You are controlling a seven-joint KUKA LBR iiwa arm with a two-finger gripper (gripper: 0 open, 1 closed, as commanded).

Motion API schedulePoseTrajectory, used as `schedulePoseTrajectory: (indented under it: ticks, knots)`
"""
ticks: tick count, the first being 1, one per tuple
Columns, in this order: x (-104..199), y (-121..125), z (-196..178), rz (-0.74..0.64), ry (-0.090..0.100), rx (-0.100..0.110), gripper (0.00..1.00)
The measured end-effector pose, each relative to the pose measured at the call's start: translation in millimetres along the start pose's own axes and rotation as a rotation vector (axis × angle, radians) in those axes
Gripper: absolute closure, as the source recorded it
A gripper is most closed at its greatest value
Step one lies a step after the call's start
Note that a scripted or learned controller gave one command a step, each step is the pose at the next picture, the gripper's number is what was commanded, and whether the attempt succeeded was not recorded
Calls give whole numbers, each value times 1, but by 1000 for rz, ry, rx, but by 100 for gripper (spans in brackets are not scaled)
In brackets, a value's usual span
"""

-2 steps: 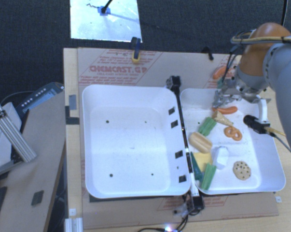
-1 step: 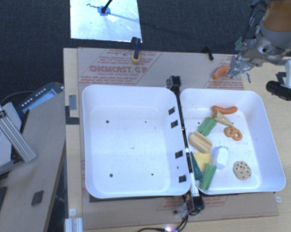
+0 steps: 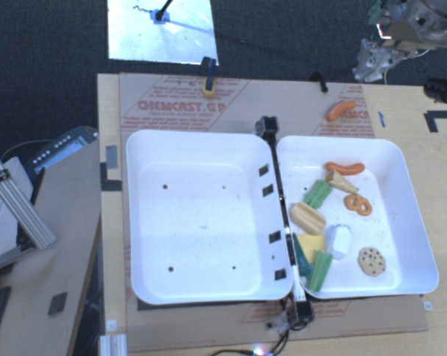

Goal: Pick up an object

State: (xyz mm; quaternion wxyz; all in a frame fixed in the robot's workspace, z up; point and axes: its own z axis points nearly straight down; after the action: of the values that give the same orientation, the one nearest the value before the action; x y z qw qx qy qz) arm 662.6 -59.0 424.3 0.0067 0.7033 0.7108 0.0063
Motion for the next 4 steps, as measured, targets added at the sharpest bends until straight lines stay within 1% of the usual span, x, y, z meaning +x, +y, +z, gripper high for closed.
schedulePoseTrajectory:
  ticks: [1, 2, 3, 4]
  knots:
    - [56, -13, -120, -1, 2, 0, 100]
    - [-41, -23, -43, 16, -1, 21, 100]
    - [36, 3, -89, -1, 2, 10, 100]
    - [102, -49, -113, 2, 2, 15, 100]
